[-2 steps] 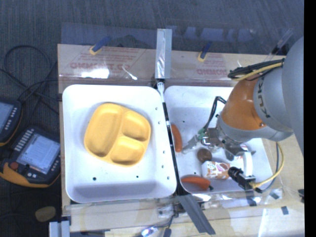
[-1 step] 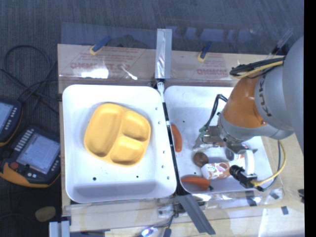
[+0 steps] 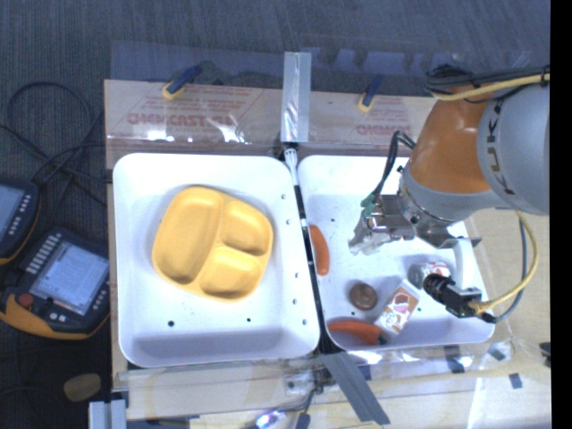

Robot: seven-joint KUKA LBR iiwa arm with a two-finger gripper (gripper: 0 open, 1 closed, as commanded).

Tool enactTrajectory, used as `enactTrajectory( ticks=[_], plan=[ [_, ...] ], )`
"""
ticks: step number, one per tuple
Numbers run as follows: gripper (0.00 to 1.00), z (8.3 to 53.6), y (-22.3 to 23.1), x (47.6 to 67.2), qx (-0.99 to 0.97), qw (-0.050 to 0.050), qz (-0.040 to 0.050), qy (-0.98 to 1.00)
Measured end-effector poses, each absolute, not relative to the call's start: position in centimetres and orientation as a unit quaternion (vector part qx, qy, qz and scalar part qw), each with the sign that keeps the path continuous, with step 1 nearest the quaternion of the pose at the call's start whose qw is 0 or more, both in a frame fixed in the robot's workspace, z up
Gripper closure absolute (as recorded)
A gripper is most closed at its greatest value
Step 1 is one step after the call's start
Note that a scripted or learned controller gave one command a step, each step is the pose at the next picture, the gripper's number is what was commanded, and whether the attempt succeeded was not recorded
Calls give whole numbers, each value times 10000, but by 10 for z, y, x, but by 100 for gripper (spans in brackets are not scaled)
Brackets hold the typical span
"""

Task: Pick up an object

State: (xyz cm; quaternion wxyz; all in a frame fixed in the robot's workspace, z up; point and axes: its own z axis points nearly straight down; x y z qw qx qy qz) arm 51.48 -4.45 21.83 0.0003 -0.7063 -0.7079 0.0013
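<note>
Dark grey carpet around a wooden bench [image 3: 223, 114], with cables and a teach pendant [image 3: 58, 280] on the floor at the far left. On the bench, two shallow white bins side by side, split by a narrow divider. Over the right bin [image 3: 340, 181], reaching in from the right, the grey arm [image 3: 523, 150] with its orange band. Below the wrist, the gripper [image 3: 374, 231], low above the bin floor. State of the jaws: cannot tell, too small and blurred among the metal parts. Nothing seen clearly between them.

Just left of the jaws, against the divider wall: a small orange carrot-like piece [image 3: 319, 249], lying lengthwise. Below the jaws, near: a round brown disc [image 3: 362, 296]. Down and a little right of the jaws: a small printed packet [image 3: 399, 309], tilted, close beside the disc. Further below, along the lower rim: a long orange-red piece [image 3: 356, 331]. Right of the jaws, near the black cable fitting: a small white and pink item [image 3: 435, 268], partly hidden.

Far left of the jaws, in the left bin [image 3: 134, 239]: a yellow tray [image 3: 213, 241] with three compartments, lying tilted.
</note>
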Motion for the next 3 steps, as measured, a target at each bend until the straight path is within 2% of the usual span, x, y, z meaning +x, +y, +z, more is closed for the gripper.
enactTrajectory(
  ticks=[1,2,3],
  plan=[
    [100,91,-98,529,-7076,-51,-32,-7066],
    [0,90,-96,530,-7069,-53,-37,-7072],
    [0,90,-101,493,-7067,-69,-43,-7075]
  ],
)
